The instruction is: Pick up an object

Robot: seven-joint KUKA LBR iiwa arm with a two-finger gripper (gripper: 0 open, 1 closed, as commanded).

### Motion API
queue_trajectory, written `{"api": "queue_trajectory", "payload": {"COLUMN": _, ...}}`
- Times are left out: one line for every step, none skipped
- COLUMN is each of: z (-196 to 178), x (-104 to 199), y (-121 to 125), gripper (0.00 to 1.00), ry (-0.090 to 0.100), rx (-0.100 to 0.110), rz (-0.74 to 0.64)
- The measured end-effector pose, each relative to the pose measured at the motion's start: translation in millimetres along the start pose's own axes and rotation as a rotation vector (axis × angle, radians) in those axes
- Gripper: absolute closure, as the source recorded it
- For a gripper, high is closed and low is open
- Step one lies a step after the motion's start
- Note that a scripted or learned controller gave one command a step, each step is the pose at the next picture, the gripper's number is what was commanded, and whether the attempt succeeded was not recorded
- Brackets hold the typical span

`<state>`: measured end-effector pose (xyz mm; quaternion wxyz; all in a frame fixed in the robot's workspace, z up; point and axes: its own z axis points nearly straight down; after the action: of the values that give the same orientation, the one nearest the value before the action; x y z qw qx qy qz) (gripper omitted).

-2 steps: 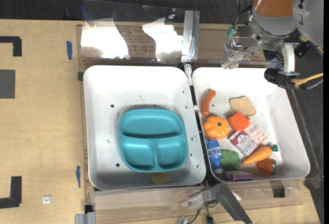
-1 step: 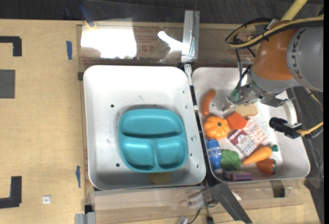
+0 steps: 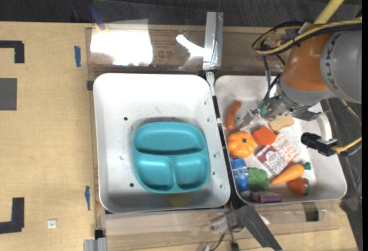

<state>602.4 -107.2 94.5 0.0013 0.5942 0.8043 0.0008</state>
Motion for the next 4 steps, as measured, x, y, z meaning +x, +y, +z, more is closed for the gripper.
{"api": "queue_trajectory", "payload": {"z": -93.1, "x": 27.0, "y": -1.5, "gripper": 0.0, "ry": -0.001, "rx": -0.003, "rz": 0.141}}
{"api": "queue_trajectory", "payload": {"z": -14.3, "x": 15.5, "y": -18.5, "gripper": 0.0, "ry": 0.003, "rx": 0.005, "rz": -0.042}}
{"api": "queue_trajectory", "payload": {"z": -27.0, "x": 15.0, "y": -16.3, "gripper": 1.0, "ry": 0.0, "rx": -0.002, "rz": -0.041}}
{"api": "queue_trajectory", "payload": {"z": -26.1, "x": 15.1, "y": -16.6, "gripper": 0.0, "ry": 0.0, "rx": -0.001, "rz": -0.041}}
